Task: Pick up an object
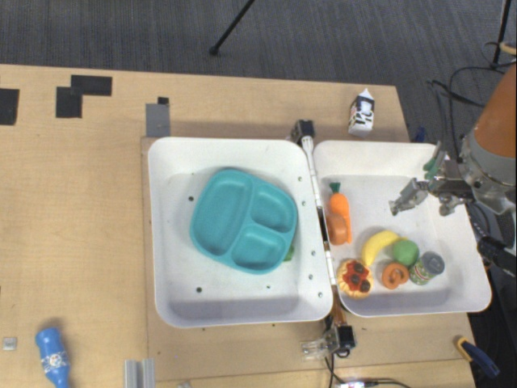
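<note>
The right bin holds several toy foods. An orange carrot lies along its left wall. A yellow banana, a green fruit, an orange fruit, a small can and a red and yellow piece crowd the near side. My gripper hangs over the bin's right half, above and behind the green fruit. It is open, its fingers spread wide with nothing between them.
A teal divided plate lies in the left bin. A small white carton stands on the bench behind the right bin. A blue object rests at the bench's near left corner.
</note>
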`<state>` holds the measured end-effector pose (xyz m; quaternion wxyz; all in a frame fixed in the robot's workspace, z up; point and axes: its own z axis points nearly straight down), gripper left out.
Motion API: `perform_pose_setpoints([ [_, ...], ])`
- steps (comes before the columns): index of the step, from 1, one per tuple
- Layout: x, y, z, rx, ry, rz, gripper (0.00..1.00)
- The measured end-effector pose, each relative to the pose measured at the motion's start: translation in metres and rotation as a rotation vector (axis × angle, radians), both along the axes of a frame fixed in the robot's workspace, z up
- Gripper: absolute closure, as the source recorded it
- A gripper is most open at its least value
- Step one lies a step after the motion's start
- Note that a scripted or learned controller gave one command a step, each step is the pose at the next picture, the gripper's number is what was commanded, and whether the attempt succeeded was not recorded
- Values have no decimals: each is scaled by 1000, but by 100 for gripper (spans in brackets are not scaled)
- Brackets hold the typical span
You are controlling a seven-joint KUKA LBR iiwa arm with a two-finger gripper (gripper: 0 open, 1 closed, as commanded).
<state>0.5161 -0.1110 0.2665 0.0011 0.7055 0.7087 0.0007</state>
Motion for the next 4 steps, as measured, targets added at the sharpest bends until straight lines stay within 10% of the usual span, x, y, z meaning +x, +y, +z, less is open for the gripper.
perform_pose_setpoints([
  [1,-30,19,-113,1,4,-53,0],
  [2,13,23,-180,0,-3,121,0],
  [3,15,24,-168,-2,-9,122,100],
  [4,29,60,-81,0,-2,50,100],
])
